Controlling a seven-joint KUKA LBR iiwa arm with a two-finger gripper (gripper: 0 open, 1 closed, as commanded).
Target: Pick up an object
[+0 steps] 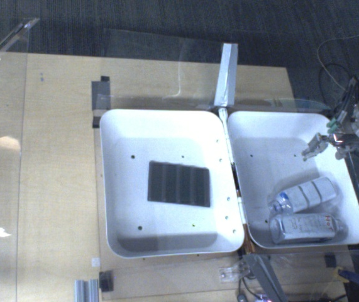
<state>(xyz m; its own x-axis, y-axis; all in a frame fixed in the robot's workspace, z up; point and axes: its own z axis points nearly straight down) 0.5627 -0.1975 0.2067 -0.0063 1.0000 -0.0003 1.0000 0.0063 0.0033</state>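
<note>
The claw (320,145) hangs over the far right part of the right bin (261,137), near its rim, with nothing between its fingers; whether they stand apart or together I cannot tell from here. The things to pick lie toward the near side of it, in the bin's near corner: a crumpled plastic bottle (305,195) with a blue cap, and just beside it a second flattened bottle (306,228), the two touching or nearly so. Both lie on their sides, long axes running roughly left to right. The left bin (122,143) holds a dark ribbed pad (179,184), well apart. The arm is cut off at the right edge, and the clear bottles blur against the white
</note>
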